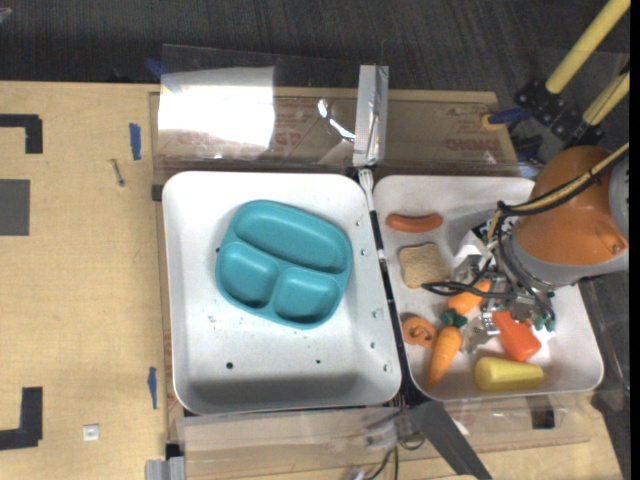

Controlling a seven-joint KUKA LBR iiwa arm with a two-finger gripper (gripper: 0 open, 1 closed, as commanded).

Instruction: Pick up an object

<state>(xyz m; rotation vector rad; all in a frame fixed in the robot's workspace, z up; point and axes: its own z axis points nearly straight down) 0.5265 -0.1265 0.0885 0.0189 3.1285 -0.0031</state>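
Observation:
In the right bin [570,368] my gripper [487,313] hangs low among several toy foods, under the orange-banded wrist [575,226]. Right against it lie a small orange carrot with a green top [463,303] and a red-orange pepper [518,339]. A larger carrot [444,354] lies at the front, a yellow piece [508,372] beside it. Left of them sits an orange curled piece [418,330]. Farther back are a tan bread slice [422,263] and a red sausage [413,222]. Cables hide the gripper's tips.
The left bin [200,348] holds a teal divided plate [284,262]. A clear plastic screen with a metal divider [370,118] stands behind both bins. Yellow bars [596,30] rise at the back right. The wooden bench [70,268] stretches to the left.

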